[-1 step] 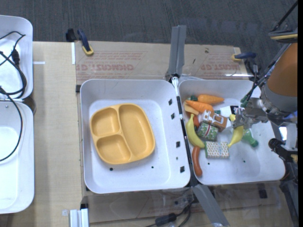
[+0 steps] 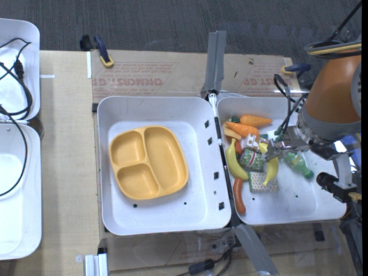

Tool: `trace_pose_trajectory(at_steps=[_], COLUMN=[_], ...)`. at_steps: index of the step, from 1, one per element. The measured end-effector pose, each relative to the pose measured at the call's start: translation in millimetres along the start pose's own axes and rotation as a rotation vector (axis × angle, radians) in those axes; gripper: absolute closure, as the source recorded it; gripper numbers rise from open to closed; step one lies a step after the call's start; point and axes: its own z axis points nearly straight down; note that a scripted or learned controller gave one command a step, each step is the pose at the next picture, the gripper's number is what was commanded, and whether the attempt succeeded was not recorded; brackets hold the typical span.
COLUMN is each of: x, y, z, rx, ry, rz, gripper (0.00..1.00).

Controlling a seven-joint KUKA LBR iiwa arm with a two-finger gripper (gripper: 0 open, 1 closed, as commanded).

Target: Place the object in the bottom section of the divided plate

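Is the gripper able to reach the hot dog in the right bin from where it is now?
Probably yes. The hot dog lies along the bin's left wall, uncovered from above; the gripper hovers nearby over the banana.

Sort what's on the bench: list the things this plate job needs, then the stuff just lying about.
For the job:
- divided plate, yellow, in the left bin
- toy food pile in the right bin, source of the object
- hand, low over that pile

Lying about:
- blue-handled clamp at the bench's far edge
- black cables on the white surface at left
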Motion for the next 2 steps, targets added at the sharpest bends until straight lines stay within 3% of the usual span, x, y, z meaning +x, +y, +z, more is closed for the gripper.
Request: trace_pose_trajectory(at_steps=[1,2], x=[73,130], y=[53,75], z=[0,0], rx=[-0.001,-0.001], ry=[-0.001,-0.002], rz=[0.022,-0.019], gripper=[1.0,1.0])
